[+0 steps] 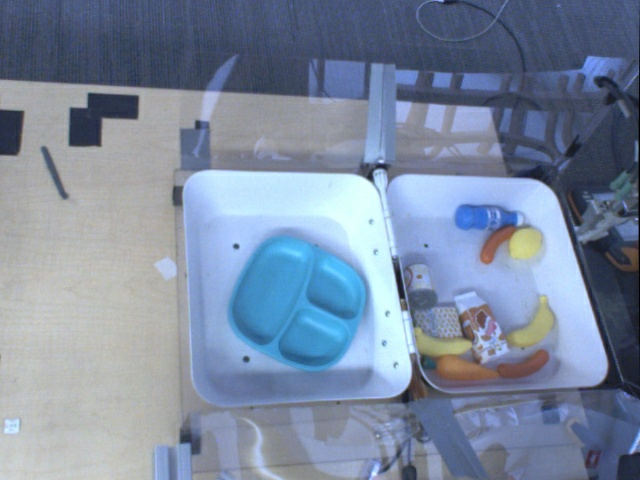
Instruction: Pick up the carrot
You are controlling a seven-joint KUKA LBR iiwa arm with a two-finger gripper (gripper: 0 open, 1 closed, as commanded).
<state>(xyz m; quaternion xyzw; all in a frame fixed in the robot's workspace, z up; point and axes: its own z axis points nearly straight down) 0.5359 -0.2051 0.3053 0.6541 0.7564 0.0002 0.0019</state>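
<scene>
The wooden bench [90, 298] carries black marks [100, 116] at its far left. The left bin [205, 268] holds a blue divided plate [298, 301], lying flat near its middle with three compartments.

A metal rail [380, 118] runs away from the seam between the bins. Just right of the seam, in the right bin [570, 298], a small can [417, 276] stands above a grey mesh item [437, 320]. The carrot [465, 369] lies flat along the near wall of this bin, touching a yellow banana [440, 344] on its far side and a small printed carton [480, 330]. To its right, end to end with it, lies a reddish sausage [525, 365], with a second banana [535, 323] just beyond. At the far side sit a blue bottle [485, 217], a curved orange piece [492, 245] and a lemon [526, 243], close together.
</scene>
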